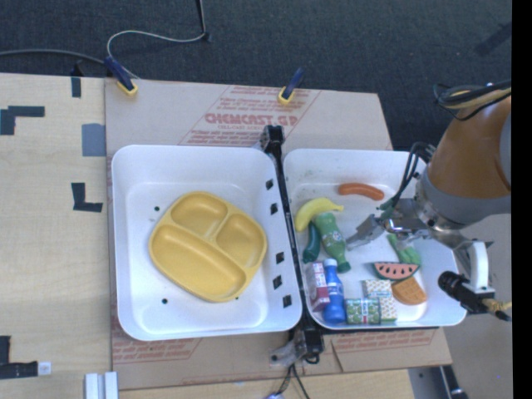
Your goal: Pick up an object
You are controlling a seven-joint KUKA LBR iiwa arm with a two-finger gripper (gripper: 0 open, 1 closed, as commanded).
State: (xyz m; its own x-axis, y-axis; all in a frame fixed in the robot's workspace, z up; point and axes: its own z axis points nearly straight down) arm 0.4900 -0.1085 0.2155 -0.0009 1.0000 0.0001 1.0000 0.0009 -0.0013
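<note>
My gripper (378, 233) hangs low over the middle of the right bin (349, 163) with its fingers spread and nothing between them. One grey finger (359, 234) points left toward a green bottle (333, 238). Beside that bottle lie a yellow banana (316, 211) and a dark green piece (312, 241). An orange sausage (360, 190) lies behind the gripper. A watermelon slice (394, 270), an orange biscuit (408, 290) and a green toy (406, 253) sit just in front of it. A blue bottle (333, 289), a red can (317, 283) and green cartons (370, 308) crowd the front.
The left bin (133, 173) holds a yellow divided plate (208, 244). A black divider (281, 223) runs between the bins. The arm's orange band and grey wrist (465, 173) overhang the right bin's right side. Yellow clamps (123, 77) and a cable lie behind.
</note>
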